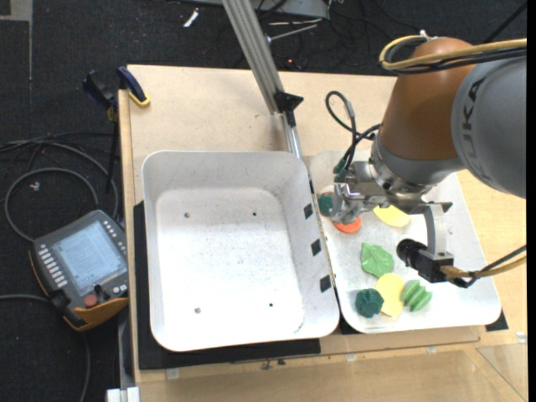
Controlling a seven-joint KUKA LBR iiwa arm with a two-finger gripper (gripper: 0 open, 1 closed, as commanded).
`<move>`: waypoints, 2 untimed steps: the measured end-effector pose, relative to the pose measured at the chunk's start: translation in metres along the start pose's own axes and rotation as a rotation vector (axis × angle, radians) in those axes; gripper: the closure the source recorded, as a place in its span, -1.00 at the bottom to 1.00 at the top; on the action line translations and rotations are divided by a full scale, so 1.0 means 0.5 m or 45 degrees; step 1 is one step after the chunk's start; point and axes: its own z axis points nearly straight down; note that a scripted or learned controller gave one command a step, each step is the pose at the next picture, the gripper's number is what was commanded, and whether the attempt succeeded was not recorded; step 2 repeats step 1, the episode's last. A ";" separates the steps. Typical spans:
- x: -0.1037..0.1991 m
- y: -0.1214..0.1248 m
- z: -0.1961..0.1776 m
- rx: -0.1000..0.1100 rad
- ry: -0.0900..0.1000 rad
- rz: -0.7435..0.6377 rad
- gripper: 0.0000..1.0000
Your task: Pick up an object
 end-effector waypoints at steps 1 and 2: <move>0.100 0.006 -0.003 0.000 0.000 0.000 1.00; 0.100 0.006 -0.003 0.000 0.000 0.000 1.00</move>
